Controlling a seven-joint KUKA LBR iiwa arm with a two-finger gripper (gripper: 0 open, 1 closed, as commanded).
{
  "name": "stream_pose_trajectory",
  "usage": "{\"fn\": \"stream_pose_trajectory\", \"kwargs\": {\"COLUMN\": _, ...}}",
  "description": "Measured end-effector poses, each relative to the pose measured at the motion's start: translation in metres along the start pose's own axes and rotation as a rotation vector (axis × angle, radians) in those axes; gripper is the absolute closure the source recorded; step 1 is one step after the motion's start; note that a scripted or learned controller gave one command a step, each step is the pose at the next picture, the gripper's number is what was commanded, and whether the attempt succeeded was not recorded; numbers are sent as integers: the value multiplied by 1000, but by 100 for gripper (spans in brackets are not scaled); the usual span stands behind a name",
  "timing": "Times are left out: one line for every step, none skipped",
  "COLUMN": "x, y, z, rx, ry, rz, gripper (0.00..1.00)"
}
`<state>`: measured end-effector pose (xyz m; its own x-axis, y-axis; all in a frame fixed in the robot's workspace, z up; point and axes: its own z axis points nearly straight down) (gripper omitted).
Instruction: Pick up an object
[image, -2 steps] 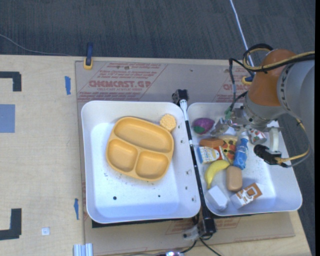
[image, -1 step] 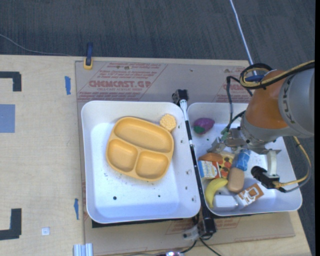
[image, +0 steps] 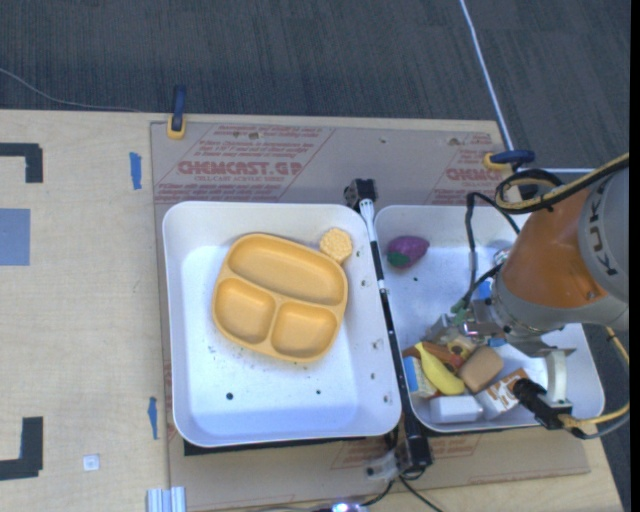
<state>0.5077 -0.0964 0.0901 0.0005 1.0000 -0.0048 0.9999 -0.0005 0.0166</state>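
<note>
i see the gripper (image: 468, 322) low over the right bin's (image: 440, 228) clutter; can't tell its grip state.

Bright even light, soft shadows, sharp w/ slight glare on bins (image: 190, 330)

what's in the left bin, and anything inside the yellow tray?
The left white bin holds a yellow three-compartment plastic tray; its compartments look bare. A small round yellow waffle-like toy sits at the tray's upper right edge. Anything beneath the tray is covered.
</note>
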Motion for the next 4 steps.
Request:
{"fn": "stream_pose_trajectory", "kwargs": {"x": -2, "y": 1, "z": -10, "rx": -5, "ry": -4, "rz": 2, "gripper": 100}}
{"fn": "stream_pose_trajectory", "kwargs": {"x": 73, "y": -26, "z": -96, "rx": 15, "ry": 6, "rz": -1, "gripper": 100}}
{"fn": "stream_pose_trajectory", "kwargs": {"x": 37, "y": -26, "z": -103, "rx": 14, "ry": 3, "rz": 0, "gripper": 100}}
{"fn": "stream_pose_trajectory", "kwargs": {"x": 37, "y": -26, "z": -103, "rx": 14, "ry": 4, "rz": 0, "gripper": 0}}
